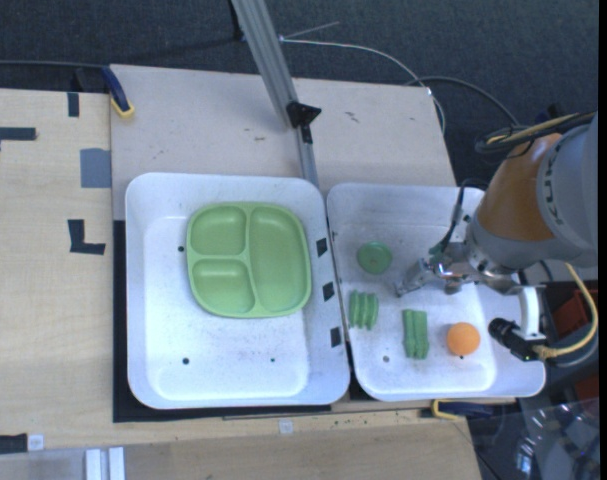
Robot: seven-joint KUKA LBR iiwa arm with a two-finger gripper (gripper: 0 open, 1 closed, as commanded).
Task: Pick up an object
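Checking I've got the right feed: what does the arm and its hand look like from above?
A bulky grey arm with a broad orange band above the wrist. It ends in a small metallic silver hand over the right bin. Yellow cables loop near it.

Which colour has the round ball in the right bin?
Orange; the ball shows clearly in the camera view.

A single fixed camera is mounted above the bench (43, 268) and looks down at a slant. Its field covers both white bins in full: the left bin (153, 368) near frame centre and the right bin (383, 208) beside it. The arm (528, 203) enters from the right edge. Dark floor occupies the top of the frame. The viewing distance is moderate.
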